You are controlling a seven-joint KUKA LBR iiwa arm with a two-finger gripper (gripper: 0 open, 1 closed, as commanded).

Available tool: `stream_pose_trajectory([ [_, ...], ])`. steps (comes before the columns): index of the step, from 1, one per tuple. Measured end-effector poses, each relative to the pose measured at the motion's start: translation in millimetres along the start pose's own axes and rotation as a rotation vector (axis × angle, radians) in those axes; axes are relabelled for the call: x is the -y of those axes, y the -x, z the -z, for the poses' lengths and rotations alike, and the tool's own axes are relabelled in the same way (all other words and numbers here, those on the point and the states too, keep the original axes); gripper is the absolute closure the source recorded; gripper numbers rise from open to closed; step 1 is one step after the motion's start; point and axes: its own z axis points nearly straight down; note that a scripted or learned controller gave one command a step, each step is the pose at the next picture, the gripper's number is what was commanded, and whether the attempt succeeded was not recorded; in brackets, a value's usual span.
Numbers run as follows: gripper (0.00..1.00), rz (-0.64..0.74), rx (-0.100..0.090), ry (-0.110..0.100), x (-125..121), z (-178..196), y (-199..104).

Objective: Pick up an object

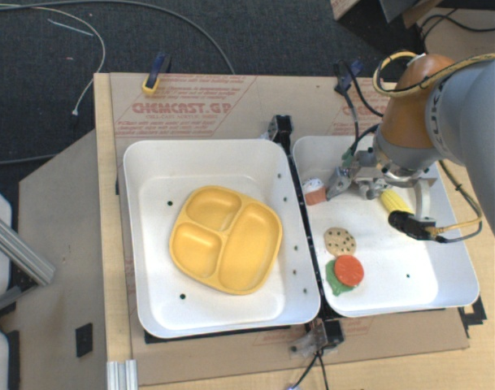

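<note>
The claw [342,183] hangs low in the upper left part of the right bin [444,292], right of the frame's centre. Whether it is spread or pressed together cannot be told from this angle, and nothing can be seen gripped in it. The grey arm [462,104] with its orange band comes down to it from the upper right corner.

Just left of the claw, close to the bin's left wall, lies a small red-and-white item [314,191]; whether the two touch cannot be told. Below the claw, apart from it, a round speckled cookie [339,240] lies flat on the bin floor. Just below the cookie sits a red-orange toy with a green part [345,272] at its left side, near the bin's lower left corner.

The left bin [145,177], in the middle of the frame, holds a yellow divided plate [227,240] with three compartments, lying roughly at its centre. Both bins rest side by side on a brown cardboard sheet [190,104] covering the table. A blue clip [156,71] sits on the sheet's upper edge, toward the upper left.
</note>
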Motion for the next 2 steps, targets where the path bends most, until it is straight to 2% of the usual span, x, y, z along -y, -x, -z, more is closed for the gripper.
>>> stream_pose_trajectory([
  [1,1.0,0.001,-0.006,0.0,-0.6,12.3,-2.8],
  [2,1.0,0.004,-0.009,0.002,-3.0,56.2,-2.5],
])
